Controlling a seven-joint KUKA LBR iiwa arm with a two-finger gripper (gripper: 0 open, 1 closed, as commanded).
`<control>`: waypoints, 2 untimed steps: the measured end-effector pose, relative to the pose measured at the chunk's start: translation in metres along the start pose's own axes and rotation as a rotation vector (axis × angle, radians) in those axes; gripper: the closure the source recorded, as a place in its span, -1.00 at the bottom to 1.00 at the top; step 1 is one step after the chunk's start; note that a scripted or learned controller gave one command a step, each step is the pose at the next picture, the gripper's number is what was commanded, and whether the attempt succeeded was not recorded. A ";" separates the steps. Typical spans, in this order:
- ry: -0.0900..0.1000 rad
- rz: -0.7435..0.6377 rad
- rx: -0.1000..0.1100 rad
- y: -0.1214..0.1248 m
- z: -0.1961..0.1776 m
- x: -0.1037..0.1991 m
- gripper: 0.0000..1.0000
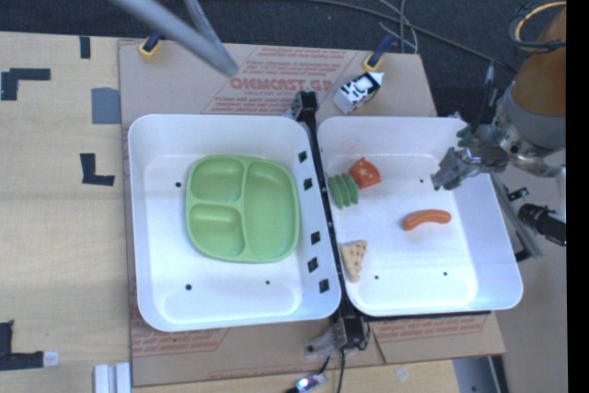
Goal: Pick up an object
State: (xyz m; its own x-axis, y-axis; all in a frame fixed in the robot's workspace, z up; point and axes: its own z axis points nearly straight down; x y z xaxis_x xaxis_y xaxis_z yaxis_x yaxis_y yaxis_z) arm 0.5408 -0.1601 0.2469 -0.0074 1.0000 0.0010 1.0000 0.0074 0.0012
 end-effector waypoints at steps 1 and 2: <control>0.000 0.000 0.001 0.007 -0.005 0.052 1.00; 0.000 0.001 0.002 0.024 -0.008 0.104 1.00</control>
State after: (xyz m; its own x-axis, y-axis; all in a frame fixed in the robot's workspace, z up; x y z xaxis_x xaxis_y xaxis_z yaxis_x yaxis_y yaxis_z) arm 0.5641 -0.0561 0.2547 -0.0067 1.0000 0.0011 1.0000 0.0067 -0.0007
